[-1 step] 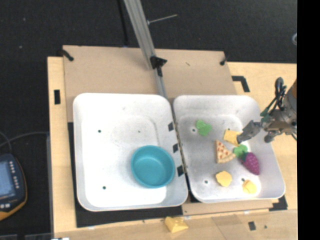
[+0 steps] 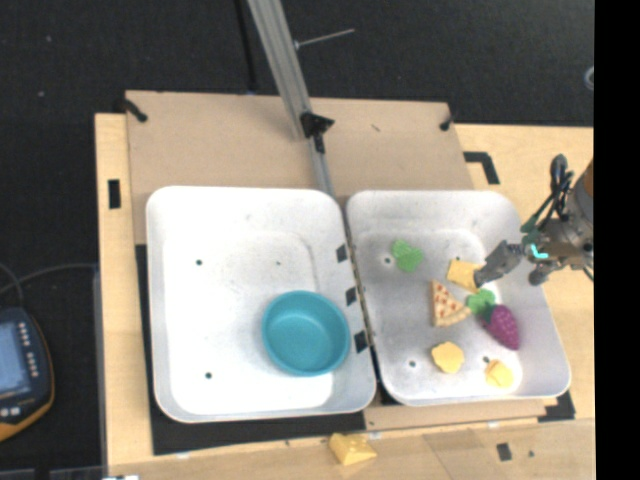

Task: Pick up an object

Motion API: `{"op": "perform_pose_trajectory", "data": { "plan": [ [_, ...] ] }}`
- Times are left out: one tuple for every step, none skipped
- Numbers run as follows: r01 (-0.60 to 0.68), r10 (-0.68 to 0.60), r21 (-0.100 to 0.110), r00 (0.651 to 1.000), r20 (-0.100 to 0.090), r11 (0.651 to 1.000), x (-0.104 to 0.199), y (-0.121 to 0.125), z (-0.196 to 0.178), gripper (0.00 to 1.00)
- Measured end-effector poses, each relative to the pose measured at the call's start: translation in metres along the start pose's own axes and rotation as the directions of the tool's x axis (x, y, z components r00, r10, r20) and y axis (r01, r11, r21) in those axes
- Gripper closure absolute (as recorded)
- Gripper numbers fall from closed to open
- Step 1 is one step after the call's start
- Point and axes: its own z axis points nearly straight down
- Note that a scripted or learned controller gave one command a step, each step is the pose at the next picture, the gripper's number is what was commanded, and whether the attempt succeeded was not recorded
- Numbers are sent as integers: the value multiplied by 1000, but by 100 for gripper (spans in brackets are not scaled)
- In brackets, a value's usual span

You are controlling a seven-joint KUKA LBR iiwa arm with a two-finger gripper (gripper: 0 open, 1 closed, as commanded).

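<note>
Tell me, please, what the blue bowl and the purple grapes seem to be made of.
The blue bowl, in the left bin, looks like moulded plastic: one even teal colour, a smooth matte surface and a thin rim. The purple grapes, in the right bin, are probably toy plastic or rubber: the colour is very saturated and the shape simplified. The view is too coarse to be sure.

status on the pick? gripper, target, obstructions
Gripper low over right bin, beside yellow block. Nothing seen held. Pizza slice, purple grapes crowd close.
</note>
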Motion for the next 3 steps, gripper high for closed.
{"op": "perform_pose_trajectory", "data": {
  "plan": [
    [-3,3,6,1000,1,1000,-3,10,54,0],
    [-3,3,6,1000,0,1000,-2,8,97,0],
    [-4,4,6,1000,1,1000,-7,13,141,0]
  ]
}}
